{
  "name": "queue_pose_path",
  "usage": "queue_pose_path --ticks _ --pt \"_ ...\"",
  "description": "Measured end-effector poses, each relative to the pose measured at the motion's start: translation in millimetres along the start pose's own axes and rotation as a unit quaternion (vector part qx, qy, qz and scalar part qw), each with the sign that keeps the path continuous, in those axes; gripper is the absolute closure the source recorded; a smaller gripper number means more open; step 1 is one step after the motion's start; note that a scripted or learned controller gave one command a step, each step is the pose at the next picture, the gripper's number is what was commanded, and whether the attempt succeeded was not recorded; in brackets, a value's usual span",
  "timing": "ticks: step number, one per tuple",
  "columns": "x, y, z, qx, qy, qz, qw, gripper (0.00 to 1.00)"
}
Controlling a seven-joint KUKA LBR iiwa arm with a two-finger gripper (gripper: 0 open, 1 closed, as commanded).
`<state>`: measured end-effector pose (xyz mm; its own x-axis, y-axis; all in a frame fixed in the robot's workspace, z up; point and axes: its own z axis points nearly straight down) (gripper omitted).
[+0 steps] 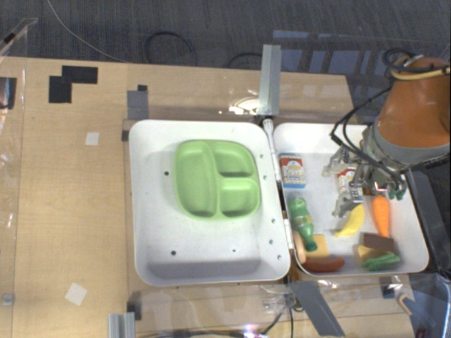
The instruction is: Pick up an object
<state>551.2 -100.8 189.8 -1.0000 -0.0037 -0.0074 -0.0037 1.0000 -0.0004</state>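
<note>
My gripper hangs low over the right bin, just above the upper end of a yellow banana. An orange carrot lies right of the banana. A small white carton with a red and blue label sits at the bin's left side. Below it stands a green bottle. Along the front lie a reddish sausage, a yellow wedge, a brown block and a green vegetable. A small red and white item is partly hidden beside the gripper.
The left bin holds a green divided plate. A metal divider rail runs between the bins. The grey arm with its orange band comes in over the right bin's far right corner, with cables around the wrist.
</note>
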Motion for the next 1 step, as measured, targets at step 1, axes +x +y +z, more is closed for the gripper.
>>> queue_pose_path --ticks 1 --pt "14.8 -47.2 99.3 0.001 -0.005 0.001 1.0000 0.00"
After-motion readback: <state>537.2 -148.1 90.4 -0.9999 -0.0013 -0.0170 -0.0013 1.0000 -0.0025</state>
